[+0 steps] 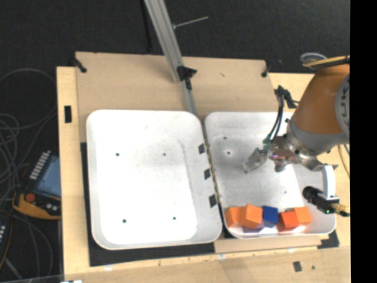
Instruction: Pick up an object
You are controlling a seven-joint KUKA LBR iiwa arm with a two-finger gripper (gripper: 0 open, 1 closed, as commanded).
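Gripper (266, 160) blurred above right bin (235, 134), grasp unclear.

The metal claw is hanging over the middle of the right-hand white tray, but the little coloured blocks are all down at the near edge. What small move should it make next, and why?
Probably a short slide toward the tray's near edge. The two-finger metal gripper hangs above bare floor in the right shallow white bin, with nothing between its fingers. The orange cube, small blue block and second orange cube sit in a row against the near wall, so it should get above one before lowering.

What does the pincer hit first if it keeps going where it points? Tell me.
Likely the bare floor of the right bin. The pincer points left and down over it; the blocks lie off that line. Depth is unclear.
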